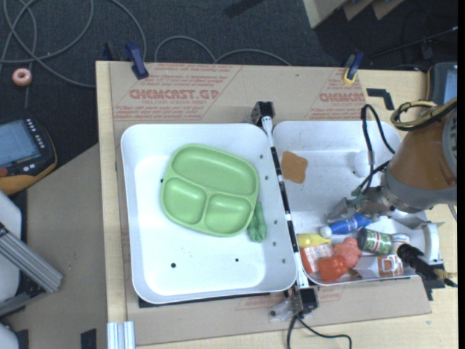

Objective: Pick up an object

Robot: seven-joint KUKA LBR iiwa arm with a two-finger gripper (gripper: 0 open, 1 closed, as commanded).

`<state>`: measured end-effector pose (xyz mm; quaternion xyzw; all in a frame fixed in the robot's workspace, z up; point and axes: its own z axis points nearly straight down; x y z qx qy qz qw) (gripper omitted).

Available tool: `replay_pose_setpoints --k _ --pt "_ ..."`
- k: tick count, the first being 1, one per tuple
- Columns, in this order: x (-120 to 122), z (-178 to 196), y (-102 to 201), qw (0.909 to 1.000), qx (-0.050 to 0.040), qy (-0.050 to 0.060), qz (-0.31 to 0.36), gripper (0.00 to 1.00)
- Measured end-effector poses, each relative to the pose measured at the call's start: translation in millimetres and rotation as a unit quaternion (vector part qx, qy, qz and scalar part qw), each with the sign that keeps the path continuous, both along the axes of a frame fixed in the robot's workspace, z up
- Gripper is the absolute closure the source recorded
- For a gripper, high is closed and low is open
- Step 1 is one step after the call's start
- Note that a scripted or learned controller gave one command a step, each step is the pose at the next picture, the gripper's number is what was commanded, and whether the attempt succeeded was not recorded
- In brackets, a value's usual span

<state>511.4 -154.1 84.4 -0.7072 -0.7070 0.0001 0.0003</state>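
Bench trial, seen from above: the grey arm (425,162) with its orange band reaches into the right bin (320,127), and the gripper (356,208) hangs low over a heap of small goods in that bin's near corner. Whether the gripper stands spread or closed cannot be told from this angle, and nothing can be seen held in it.

Just below the gripper, touching or nearly so, lies a white tube with a blue cap (347,226). Beside the tube, on the arm's side of the gripper, a green can (378,241) lies on its side. Nearer the camera than the gripper sit a yellow packet (314,240), a red lump (338,262) and a white-and-orange packet (391,265), all crowded together. A flat brown square (294,166) lies alone, beyond the gripper and towards the divider between the bins.

Well apart from the gripper, across that divider, the left bin (131,145) holds a pale green divided plate (211,191). A darker green soft piece (256,224) rests against the plate's edge on the gripper's side.

Both bins stand on a printed brown sheet covering the surface (218,89), which is held at the far edge by two blue clamps (136,60). Cables loop across the dark floor beyond.
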Motion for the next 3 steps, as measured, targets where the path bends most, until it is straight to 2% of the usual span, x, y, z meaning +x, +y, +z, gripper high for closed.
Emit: replay_pose_setpoints --k 1,2,3 --pt "96 69 8 1.0000 -0.0005 -0.002 0.001 0.00" --pt "80 32 53 1.0000 0.0006 0.001 0.001 0.00" --pt "155 0 24 1.0000 -0.0008 -0.001 0.001 0.00"
